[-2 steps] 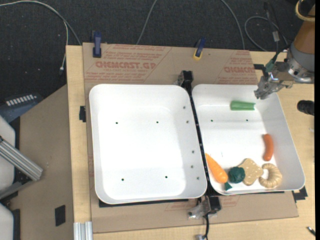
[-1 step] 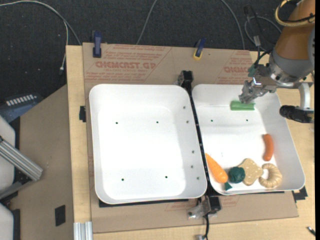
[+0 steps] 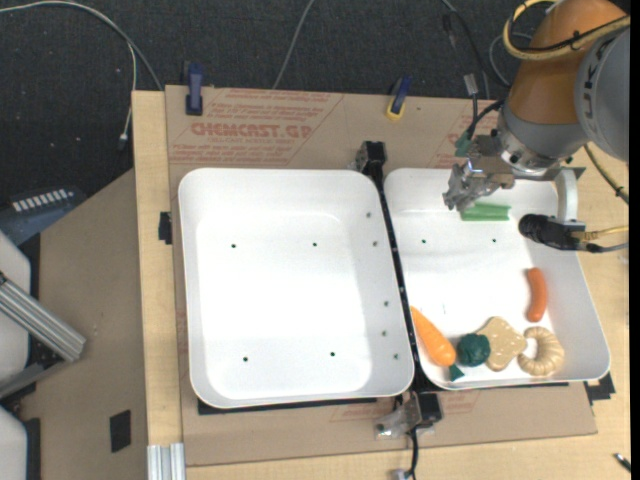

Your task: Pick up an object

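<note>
Looking down on the counter [image 3: 150, 268], we've got the left bin [image 3: 290, 288] and the right bin [image 3: 470, 268] side by side, and the arm [image 3: 560, 68] reaching in over the right one. The end effector [image 3: 468, 190] hovers at the far end, right beside a flat green piece [image 3: 486, 211]; whether it's wide or narrow, I cannot tell. That green piece looks light, stiff and thin, so pinching across its short width seems best. Up front lie a carrot [image 3: 432, 338], a tan ring [image 3: 543, 352], a tan lump [image 3: 500, 342], a sausage [image 3: 537, 294] and a small green ball [image 3: 473, 349] – all probably light, smooth plastic, a bit slippery
</note>
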`<move>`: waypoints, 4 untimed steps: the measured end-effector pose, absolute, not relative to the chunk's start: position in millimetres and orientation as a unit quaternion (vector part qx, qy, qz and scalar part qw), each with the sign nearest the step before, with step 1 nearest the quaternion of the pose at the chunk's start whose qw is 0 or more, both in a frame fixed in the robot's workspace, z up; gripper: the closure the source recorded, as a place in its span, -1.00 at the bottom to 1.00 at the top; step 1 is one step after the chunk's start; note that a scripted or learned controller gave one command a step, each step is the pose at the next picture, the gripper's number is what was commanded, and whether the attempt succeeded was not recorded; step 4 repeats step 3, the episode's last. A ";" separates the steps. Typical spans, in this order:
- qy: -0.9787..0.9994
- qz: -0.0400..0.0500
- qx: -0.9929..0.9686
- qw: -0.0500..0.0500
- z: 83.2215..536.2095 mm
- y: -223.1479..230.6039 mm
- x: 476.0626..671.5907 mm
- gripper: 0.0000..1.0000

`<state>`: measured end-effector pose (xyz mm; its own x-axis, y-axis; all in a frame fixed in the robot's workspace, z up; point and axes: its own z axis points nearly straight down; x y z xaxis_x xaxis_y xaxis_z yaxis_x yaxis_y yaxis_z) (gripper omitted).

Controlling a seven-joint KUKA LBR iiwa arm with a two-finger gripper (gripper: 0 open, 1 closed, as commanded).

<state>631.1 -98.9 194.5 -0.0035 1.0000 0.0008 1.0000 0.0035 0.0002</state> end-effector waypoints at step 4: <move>-0.708 -0.001 -0.706 0.000 199.0 41.8 621.1 1.00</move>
